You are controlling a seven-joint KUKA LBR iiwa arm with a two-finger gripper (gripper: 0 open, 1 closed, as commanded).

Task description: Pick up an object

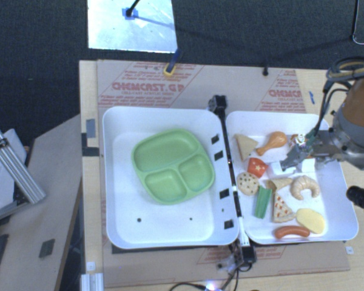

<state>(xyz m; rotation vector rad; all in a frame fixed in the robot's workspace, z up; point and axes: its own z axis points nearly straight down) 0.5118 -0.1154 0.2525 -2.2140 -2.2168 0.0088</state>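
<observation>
- Bench [91, 235] is carrying two white bins side by side, left bin [118, 223] and right bin [346, 223], touching along a black divider.
- Left bin is holding one green sectioned tray [173, 165], three compartments, sitting roughly centre.
- Arm [358, 111] is reaching in from the right over the right bin's far-right part, orange band above the wrist.
- Gripper [296, 157] is hanging low over the middle of the right bin, pointing left; fingers' spread can't be told from here, too small and cluttered, nothing clearly showing between them.
- Right bin is holding toy food, roughly ten pieces: one croissant [306, 187], one drumstick [273, 142], one pale cheese wedge [246, 145], one red piece [257, 167], one cookie [247, 183], one green stick [262, 202], one pizza slice [282, 209], one yellow piece [310, 220], one sausage [292, 232], one tan bit [279, 183] half hidden.
- Key relation: croissant is lying just near of the gripper tip, slightly right, long axis running left-right, curve opening to the near side; probably the closest candidate.
- Red piece is sitting just left of the tip, drumstick to the far-left, long axis slanting up to the right.
- One arm only, so no choice of hand.
- Judging: pick not yet made, everything lying flat in the bin.
</observation>
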